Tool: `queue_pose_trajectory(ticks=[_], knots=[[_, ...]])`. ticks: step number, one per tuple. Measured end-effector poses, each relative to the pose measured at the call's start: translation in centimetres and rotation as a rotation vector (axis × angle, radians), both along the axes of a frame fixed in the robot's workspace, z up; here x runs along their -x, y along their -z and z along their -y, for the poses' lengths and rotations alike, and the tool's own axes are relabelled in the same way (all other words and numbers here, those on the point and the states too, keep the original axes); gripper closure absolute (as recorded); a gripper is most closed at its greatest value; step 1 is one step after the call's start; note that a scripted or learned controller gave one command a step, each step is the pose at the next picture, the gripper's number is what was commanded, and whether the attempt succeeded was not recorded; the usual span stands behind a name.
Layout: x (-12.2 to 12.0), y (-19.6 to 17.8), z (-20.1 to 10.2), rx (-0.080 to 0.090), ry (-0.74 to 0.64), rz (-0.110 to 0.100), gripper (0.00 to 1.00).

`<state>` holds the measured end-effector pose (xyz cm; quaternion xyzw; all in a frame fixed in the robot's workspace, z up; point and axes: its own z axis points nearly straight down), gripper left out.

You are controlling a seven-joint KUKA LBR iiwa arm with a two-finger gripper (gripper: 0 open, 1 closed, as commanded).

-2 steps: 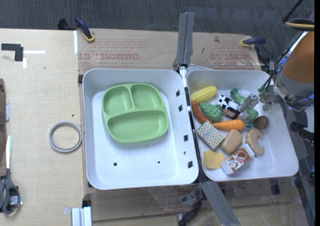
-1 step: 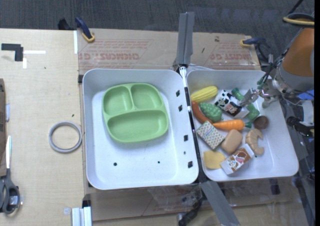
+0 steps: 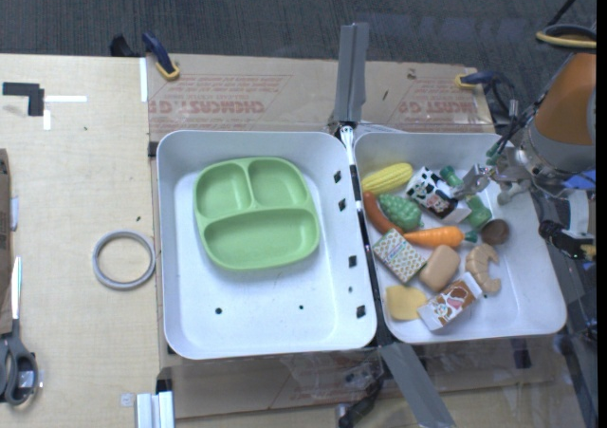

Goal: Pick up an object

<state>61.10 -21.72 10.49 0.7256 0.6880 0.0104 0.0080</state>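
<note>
We are looking down on two white bins sitting side by side on the worktop (image 3: 76,189). The left bin (image 3: 190,322) is holding a green divided plate (image 3: 256,212). The right bin (image 3: 531,307) is holding a heap of toy food: a corn cob (image 3: 387,177), a green vegetable (image 3: 400,212), a carrot (image 3: 432,236), a cow-patterned carton (image 3: 431,193), a waffle (image 3: 398,255), a cheese wedge (image 3: 406,303), a small juice box (image 3: 450,303) and a brown nut (image 3: 495,231). We are seeing the gripper (image 3: 479,179) hanging over the right bin's far right part, just beside the carton; we cannot tell how it is set or whether anything is in it. A tape ring (image 3: 124,258) and scissors (image 3: 15,360) are lying on the worktop, well apart from the bins.
</note>
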Motion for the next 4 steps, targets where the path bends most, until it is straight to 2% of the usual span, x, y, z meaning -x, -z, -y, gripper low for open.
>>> queue_pose_trajectory(ticks=[1,2,3,4], knots=[[0.2,0.0,0.0,0.008,-0.108,0.003,0.00],[-0.6,0.0,0.1,0.001,-0.049,-0.002,0.00],[0.4,-0.1,0.0,0.009,-0.128,0.005,0.00],[-1.0,1.2,-0.3,-0.004,-0.046,-0.021,0.00]])
